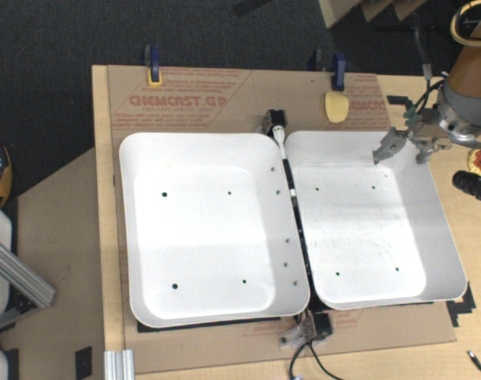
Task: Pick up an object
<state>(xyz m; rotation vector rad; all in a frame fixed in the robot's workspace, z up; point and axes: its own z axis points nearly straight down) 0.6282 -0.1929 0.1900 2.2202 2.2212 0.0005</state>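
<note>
My gripper (403,150) hangs over the far right corner of the right white bin (430,236), below the grey wrist and its orange band (471,74). Its two fingers (384,150) are spread apart, open, with nothing between them. A small pale yellow object (336,107) lies on the brown board just behind the right bin, under a blue clamp (338,70) and to the left of the gripper. The left white bin (138,212) shows a bare white floor with a few small black dots.
The two bins meet along a black strip (292,204) with a black fitting at its far end (274,120). A second blue clamp (153,60) holds the board at the back left. Cables and a connector (308,331) lie at the front edge.
</note>
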